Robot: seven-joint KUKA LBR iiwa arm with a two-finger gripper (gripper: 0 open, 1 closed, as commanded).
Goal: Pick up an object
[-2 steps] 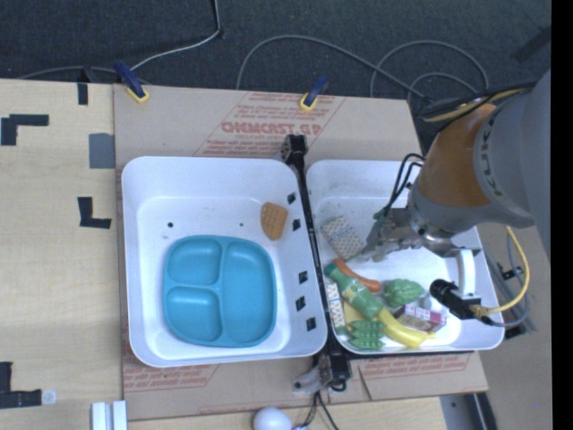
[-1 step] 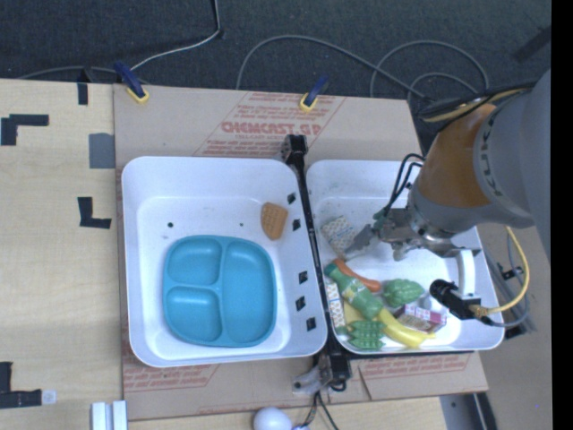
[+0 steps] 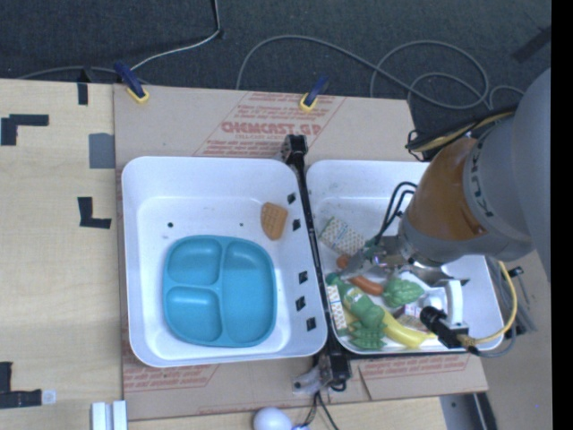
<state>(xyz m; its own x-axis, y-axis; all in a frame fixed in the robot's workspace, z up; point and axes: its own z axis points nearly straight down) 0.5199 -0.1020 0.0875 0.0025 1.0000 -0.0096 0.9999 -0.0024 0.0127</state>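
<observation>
1. At the far left we see the bare bench [image 3: 54,267], with black tape marks on its pale wood and a cardboard sheet [image 3: 260,124] lying beneath both bins.

2. The left bin [image 3: 143,186] carries a blue divided plate [image 3: 220,290] near its front and a small tan waffle-like piece [image 3: 274,220] close to its right wall. Neither is touched by the arm, and we judge that nothing here is part of the present attempt.

3. Across the black divider, the right bin [image 3: 358,179] holds the clutter from which a pick must come: a patterned wrapper or card [image 3: 341,234] toward the back, an orange carrot-like piece [image 3: 366,286], a leafy green toy [image 3: 405,291], another green toy [image 3: 363,315] in front, and a yellow banana-like piece [image 3: 405,333] at the front wall. All of them lie on the bin floor, packed close together.

4. The grey arm [image 3: 501,186], orange band above the wrist, leans in from the right and comes down over this pile. The hand [image 3: 387,260] sits low among the toys, just beside the carrot-like piece and the leafy green toy. Its working end is buried under the wrist from this angle, so we cannot tell how far open it stands, nor whether it has hold of anything.

5. Our reading of progress: the reach into the right bin is made, but no object is seen lifted clear of the floor. The grasp, if any, remains unconfirmed, and the lift is yet to be done.
</observation>
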